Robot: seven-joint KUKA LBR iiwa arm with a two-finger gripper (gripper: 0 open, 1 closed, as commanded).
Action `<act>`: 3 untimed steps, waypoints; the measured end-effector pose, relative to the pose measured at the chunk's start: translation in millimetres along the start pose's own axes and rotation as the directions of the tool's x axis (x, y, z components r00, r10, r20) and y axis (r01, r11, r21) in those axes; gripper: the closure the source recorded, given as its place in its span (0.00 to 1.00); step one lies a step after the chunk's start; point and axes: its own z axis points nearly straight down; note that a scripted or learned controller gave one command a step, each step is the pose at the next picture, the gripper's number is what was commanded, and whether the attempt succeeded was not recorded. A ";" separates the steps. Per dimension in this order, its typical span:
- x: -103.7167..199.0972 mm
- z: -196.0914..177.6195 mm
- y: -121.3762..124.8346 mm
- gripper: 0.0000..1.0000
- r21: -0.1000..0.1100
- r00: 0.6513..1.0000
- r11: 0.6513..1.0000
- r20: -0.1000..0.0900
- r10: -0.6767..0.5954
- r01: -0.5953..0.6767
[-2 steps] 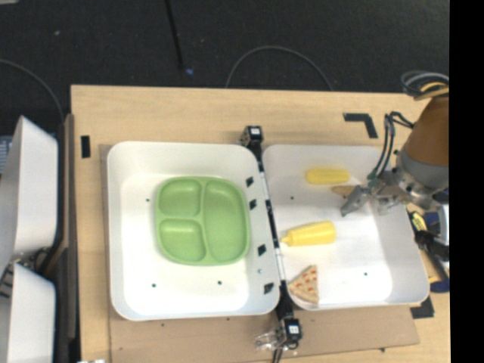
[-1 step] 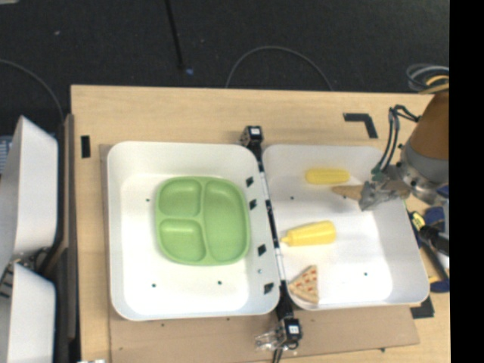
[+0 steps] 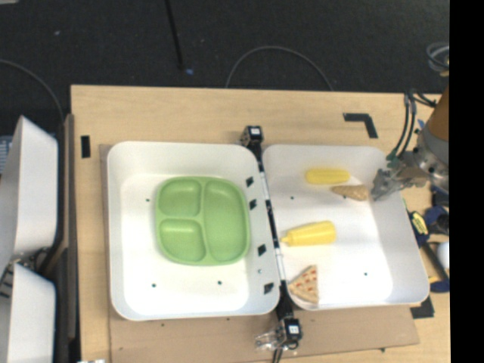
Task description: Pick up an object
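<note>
A robot claw (image 3: pixel 383 184) hovers at the right bin's (image 3: pixel 393 278) far right edge, just beside a small tan wedge (image 3: pixel 350 193), in what looks like the approach to a grasp. How wide the claw stands cannot be told. The wedge lies flat, pale brown and tapered, just below a corn cob (image 3: pixel 327 176). A yellow bottle (image 3: pixel 309 234) and pizza slice (image 3: pixel 306 284) lie nearer. Next, the claw would likely need to straddle the wedge and drop.
</note>
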 end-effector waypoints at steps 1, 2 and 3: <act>-1.7 -54.2 2.1 1.00 -0.001 1.000 1.000 0.001 0.000 0.000; 47.4 -45.3 -8.9 1.00 0.006 1.000 1.000 -0.002 -0.002 0.002; 93.2 -48.7 -16.4 1.00 0.004 1.000 1.000 -0.003 -0.003 0.003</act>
